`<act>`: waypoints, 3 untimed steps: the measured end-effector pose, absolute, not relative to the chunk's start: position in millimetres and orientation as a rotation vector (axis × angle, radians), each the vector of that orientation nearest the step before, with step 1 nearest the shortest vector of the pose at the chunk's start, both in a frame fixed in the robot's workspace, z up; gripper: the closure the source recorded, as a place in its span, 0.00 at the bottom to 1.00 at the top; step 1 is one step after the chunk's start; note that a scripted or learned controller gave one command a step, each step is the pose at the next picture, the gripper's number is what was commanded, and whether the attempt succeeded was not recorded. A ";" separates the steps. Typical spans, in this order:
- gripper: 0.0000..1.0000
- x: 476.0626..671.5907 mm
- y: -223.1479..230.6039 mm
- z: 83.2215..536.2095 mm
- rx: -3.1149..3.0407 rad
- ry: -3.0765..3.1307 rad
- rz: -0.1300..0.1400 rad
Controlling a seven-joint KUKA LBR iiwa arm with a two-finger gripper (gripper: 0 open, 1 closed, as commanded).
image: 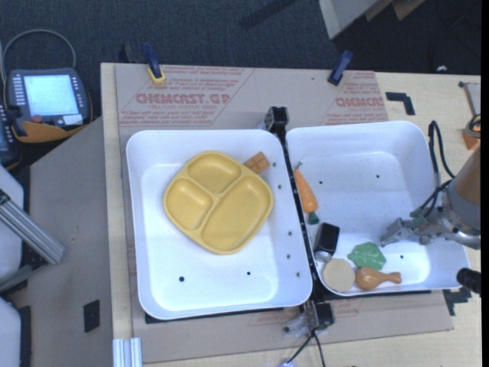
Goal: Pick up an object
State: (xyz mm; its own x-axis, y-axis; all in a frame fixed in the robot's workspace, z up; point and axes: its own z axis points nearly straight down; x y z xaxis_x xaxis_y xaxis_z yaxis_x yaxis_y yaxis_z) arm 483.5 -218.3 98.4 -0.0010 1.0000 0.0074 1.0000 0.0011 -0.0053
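Two white bins sit side by side on the surface (229, 90). The left bin (153, 228) holds one yellow divided plate (219, 202) and one brown block (257, 162). The right bin (367, 155) holds five things: carrot (306, 193), black block (328, 238), green leaf (367, 254), beige disc (338, 273), drumstick (374, 278). The gripper (399, 232) hovers with fingers spread, pinching nothing.

Both my bins (153, 228) are white. The sectioned plate (218, 202) in the left one is pale yellow, with a tan block (257, 162) at its edge. In the right bin: an orange carrot (306, 192) with green tip, a black box (328, 238), a cream disc (338, 273), a green leaf (367, 254), a tan-orange drumstick (374, 278). My gripper (391, 234) is grey metal.
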 end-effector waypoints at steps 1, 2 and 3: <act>0.00 485.2 -216.6 90.4 -2.215 -2.219 -0.007; 1.00 489.8 -217.6 105.0 -2.224 -2.230 -0.017; 1.00 494.4 -210.9 150.8 -2.224 -2.227 -0.002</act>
State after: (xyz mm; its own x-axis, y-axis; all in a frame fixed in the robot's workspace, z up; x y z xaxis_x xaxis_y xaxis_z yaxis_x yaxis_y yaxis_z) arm 494.4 -210.9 150.8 -0.0017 1.0000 -0.0030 1.0000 0.0017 0.0050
